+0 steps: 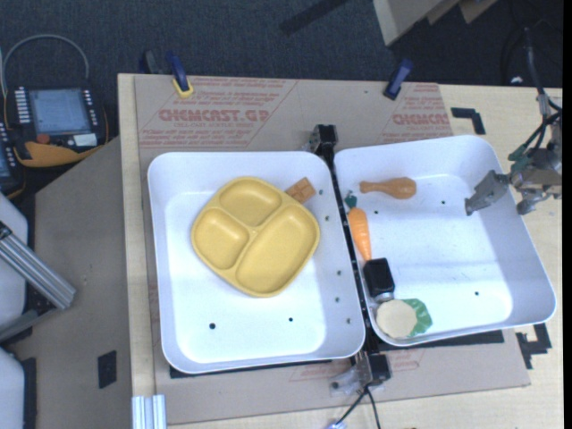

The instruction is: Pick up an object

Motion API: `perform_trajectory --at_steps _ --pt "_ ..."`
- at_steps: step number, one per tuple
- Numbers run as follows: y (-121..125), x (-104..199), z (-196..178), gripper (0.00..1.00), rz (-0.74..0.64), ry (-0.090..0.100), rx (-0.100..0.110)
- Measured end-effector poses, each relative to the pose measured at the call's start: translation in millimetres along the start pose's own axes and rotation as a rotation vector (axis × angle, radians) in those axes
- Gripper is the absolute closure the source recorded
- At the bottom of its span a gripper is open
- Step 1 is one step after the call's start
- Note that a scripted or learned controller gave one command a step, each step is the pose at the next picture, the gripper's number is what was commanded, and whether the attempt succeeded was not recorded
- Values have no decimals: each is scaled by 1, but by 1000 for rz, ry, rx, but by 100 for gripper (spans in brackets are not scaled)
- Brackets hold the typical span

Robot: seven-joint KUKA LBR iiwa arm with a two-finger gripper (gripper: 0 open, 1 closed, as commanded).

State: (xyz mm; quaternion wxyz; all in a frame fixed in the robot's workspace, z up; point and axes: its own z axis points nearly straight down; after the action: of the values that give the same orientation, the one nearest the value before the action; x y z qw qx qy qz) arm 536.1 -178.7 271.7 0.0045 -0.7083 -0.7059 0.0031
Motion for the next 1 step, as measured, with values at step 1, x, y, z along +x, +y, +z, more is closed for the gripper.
perform_trajectory --at_steps 1 --pt "2 0 -6 0 -4 -3 -11"
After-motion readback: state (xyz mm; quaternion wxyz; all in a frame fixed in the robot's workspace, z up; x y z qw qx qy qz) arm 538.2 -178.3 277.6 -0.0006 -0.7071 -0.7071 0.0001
